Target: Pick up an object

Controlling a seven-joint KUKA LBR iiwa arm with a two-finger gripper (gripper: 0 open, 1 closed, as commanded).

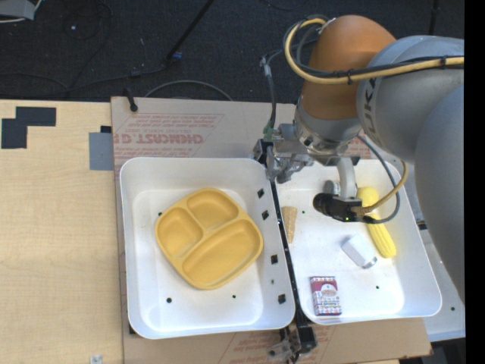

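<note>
on pale wooden bench [53, 226], two white bins [144, 196]; dark floor behind; pincer [282, 167] state unclear

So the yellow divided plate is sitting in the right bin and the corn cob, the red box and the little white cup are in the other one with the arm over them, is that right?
Not quite. The camera view shows the yellow divided plate in the left bin, alone. The corn cob, red box and little white cup lie in the right bin, where the arm reaches in.

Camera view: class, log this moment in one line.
gripper: above bins' divider, nothing seen held | yellow tray: left bin | corn, red box: right bin
</note>
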